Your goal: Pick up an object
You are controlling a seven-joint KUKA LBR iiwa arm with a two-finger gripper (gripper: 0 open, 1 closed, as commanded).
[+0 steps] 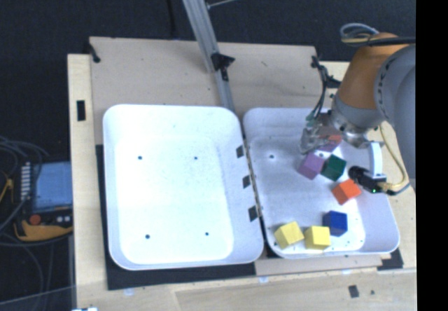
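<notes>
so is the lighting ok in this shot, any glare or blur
Camera view: the left bin is bright, nearly washed out; the right bin looks greyer; the floor around the bench is very dark; the tool above the purple block is soft and hard to read.

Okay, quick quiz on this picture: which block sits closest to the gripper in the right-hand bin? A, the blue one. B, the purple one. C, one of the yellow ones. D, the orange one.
B: the purple block lies right below the gripper, beside the green block, while the orange block, blue block and yellow blocks lie farther toward the bin's near edge.
</notes>
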